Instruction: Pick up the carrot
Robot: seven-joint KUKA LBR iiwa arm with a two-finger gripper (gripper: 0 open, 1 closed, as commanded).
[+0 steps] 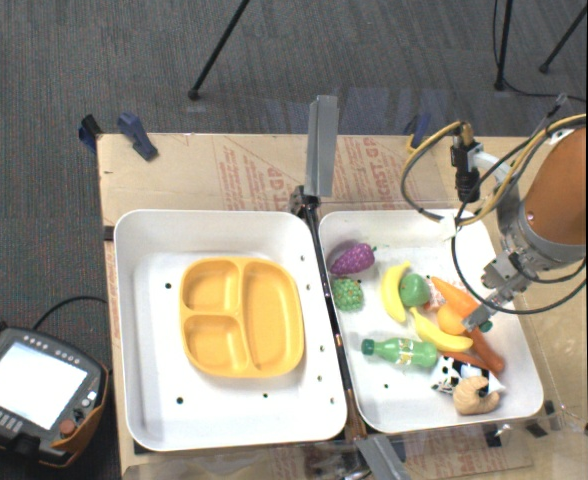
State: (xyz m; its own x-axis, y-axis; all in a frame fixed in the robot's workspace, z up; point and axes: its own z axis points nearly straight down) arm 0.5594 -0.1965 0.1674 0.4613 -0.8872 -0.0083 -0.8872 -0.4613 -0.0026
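Here the gripper [477, 318], state unclear, meets the carrot [458, 301] among bananas [440, 332].

Arm [554, 193] cut off by the right edge of the view. Gripper [479, 316] too small and dark to resolve — it covers the middle of the carrot [452, 294]. One banana [440, 333] overlaps the carrot's lower side. Handheld screen [34, 393] at lower left — partly cropped.

Orange carrot [452, 294], yellow tray [242, 317], white bins [144, 268]
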